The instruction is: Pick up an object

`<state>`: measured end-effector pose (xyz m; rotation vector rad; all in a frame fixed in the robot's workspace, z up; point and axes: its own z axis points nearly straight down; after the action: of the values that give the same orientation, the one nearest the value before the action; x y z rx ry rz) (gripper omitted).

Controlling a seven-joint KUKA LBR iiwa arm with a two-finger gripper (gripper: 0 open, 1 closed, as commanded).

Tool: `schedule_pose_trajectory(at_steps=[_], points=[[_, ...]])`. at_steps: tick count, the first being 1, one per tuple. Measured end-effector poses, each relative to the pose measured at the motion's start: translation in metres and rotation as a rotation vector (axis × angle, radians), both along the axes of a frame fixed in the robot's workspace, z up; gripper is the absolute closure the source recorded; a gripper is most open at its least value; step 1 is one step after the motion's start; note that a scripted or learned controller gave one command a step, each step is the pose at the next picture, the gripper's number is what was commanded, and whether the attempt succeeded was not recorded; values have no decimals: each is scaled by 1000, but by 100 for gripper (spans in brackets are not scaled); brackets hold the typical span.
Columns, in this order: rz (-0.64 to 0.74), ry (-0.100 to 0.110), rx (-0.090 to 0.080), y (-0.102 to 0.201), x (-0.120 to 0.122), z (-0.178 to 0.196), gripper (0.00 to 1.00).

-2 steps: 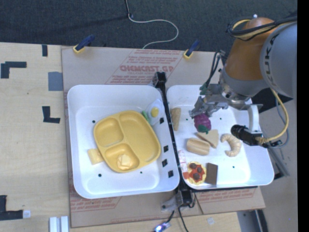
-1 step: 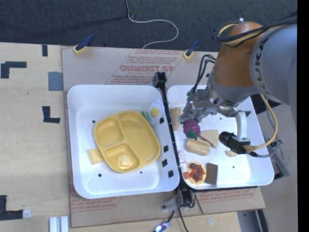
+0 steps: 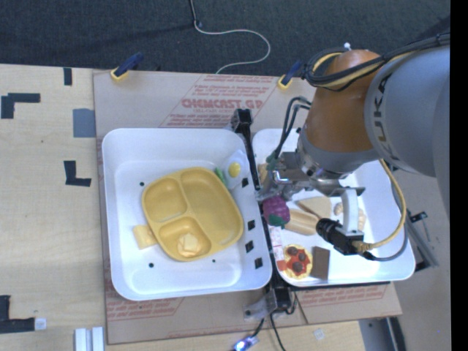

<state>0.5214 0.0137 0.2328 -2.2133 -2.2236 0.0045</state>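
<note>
Arm reaching over right bin; claw (image 3: 281, 189) state: cannot tell, wrist hiding it.

Round purple toy fruit (image 3: 276, 209) is lying at the left edge of the right white bin (image 3: 380, 273), just under the claw; no clear long axis. Beside it a tan wedge-shaped block (image 3: 306, 220) is running lengthwise left-right, with a small pizza-slice toy (image 3: 295, 262) and brown rectangular block (image 3: 321, 262) nearer the front. Left white bin (image 3: 121, 196) is holding a yellow divided plastic tray (image 3: 191, 212), its long axis diagonal.
</note>
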Motion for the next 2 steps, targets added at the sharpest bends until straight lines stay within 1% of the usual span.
schedule_pose_trajectory(at_steps=[1,2], points=[[0,0,-1,39,-14,-15,100],[-3,-3,-1,31,-3,-5,100]])
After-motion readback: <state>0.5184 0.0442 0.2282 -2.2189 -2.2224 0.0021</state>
